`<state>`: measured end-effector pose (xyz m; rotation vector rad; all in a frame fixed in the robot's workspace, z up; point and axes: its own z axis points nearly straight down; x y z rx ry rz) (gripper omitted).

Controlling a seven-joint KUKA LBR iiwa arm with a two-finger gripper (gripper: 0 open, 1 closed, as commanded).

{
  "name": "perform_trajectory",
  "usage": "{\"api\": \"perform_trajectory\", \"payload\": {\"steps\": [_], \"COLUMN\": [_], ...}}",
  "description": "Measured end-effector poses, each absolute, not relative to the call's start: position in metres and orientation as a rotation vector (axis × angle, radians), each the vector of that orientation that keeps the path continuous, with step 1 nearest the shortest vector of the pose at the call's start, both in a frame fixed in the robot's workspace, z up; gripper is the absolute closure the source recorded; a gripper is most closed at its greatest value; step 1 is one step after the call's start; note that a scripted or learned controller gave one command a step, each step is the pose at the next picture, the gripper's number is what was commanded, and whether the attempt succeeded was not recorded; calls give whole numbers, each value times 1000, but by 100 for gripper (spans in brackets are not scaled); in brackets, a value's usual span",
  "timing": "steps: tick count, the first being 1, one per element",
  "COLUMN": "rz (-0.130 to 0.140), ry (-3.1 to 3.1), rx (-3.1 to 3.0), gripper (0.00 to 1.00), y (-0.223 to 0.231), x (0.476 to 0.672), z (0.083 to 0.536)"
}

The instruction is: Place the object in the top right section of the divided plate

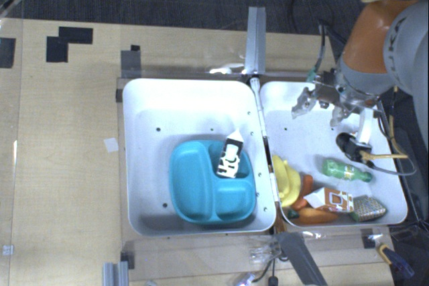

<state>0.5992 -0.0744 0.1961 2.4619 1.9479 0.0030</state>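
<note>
A blue divided plate point(191, 185) lies in the left bin point(151, 130). A small white and black object point(230, 157) rests in the plate's top right section, its upper end reaching over the plate's far rim. My gripper point(317, 112) hangs over the back of the right bin point(295, 144), well to the right of the plate. It is open, its two fingers spread apart with nothing between them.
The front of the right bin holds a yellow banana point(287, 181), a carrot point(314, 214), a green bottle point(346, 171), a small orange and white carton point(335, 199) and a grey mesh item point(369, 208). A metal post point(256, 43) stands behind the bins.
</note>
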Motion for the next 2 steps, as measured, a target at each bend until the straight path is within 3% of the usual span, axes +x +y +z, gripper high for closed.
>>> {"api": "perform_trajectory", "payload": {"steps": [1,2], "rz": [6,3], "ry": [1954,2238], "rx": [2454,2203], "gripper": [100,100], "y": [-73,-42], "x": [601,565], "z": [207,184]}}
